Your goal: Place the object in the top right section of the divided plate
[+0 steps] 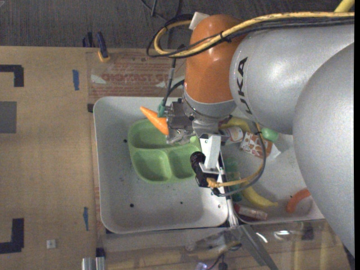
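Camera view — white "KUKA" lettering (242, 90) along grey arm (292, 77).

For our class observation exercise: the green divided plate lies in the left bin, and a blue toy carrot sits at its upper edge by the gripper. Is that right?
Not quite: the camera view shows the toy carrot is orange, not blue. The rest holds: the green divided plate lies in the left bin, carrot at its upper edge by the gripper.

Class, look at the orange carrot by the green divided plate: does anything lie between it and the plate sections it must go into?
Nothing visible does. The carrot sits at the rim of the green divided plate, beside the end effector. The plate sections I can see hold nothing, though the arm covers the plate's right part.
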### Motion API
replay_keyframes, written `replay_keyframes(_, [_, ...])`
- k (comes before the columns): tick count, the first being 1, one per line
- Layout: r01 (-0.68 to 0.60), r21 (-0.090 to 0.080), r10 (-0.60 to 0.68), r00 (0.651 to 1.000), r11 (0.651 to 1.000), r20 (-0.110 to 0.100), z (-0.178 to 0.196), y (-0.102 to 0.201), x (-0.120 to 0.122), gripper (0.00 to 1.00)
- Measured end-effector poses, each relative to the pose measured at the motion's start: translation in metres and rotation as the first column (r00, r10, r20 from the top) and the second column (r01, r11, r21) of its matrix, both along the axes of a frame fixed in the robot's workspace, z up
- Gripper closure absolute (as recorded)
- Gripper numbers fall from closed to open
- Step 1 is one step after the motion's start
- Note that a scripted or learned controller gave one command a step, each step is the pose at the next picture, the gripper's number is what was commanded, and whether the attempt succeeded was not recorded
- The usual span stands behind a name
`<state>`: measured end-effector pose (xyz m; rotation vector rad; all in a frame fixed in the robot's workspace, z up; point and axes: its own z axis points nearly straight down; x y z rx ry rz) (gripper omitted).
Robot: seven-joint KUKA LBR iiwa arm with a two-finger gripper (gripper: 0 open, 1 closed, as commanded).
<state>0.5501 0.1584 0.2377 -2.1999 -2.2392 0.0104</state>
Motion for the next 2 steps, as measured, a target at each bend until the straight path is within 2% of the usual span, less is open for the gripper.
replay_keyframes(1, [0.036, 0.0, -0.036, 0.999, 0.999, -0.004, -0.001, -0.008, -0.014, 1.0])
replay_keyframes(2, [0.017, 0.0, -0.017, 1.0, 1.0, 0.0, 0.021, 0.054, -0.042, 1.0])
